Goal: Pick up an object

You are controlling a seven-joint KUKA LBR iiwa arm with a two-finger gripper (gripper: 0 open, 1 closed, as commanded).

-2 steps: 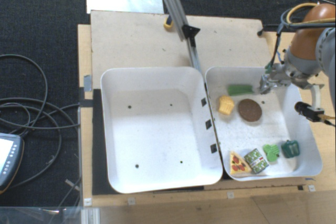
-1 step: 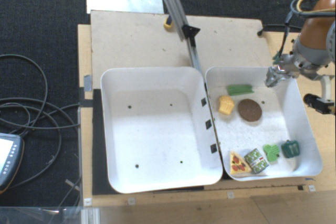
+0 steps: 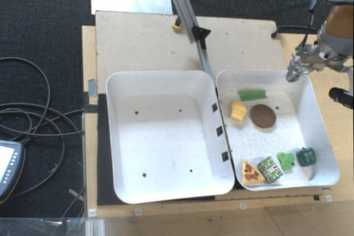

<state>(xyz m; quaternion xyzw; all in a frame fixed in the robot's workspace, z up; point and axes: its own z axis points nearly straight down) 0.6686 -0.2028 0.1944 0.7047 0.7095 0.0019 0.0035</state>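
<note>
Right bin [image 3: 318, 113]: holds green strip [image 3: 253, 95], yellow corn [image 3: 238, 111], brown disc [image 3: 263, 116], pizza slice [image 3: 251, 172], green carton [image 3: 270, 169], two green toys [image 3: 296, 158].
Left bin [image 3: 160, 77]: beside right bin.
Gripper [image 3: 292, 73]: above right bin's far rim; grip cannot tell.
Bench [image 3: 138, 41]: beneath right bin; dark carpet [image 3: 44, 19] surrounding.

The desk [image 3: 138, 41] is pale wood with a lighter board laid over its far half. Two shallow white bins sit on it side by side, touching: the left bin [image 3: 119, 85] and the right bin [image 3: 321, 135]. A small yellow piece [image 3: 177, 24], perhaps a clip, lies near the far edge.
</note>
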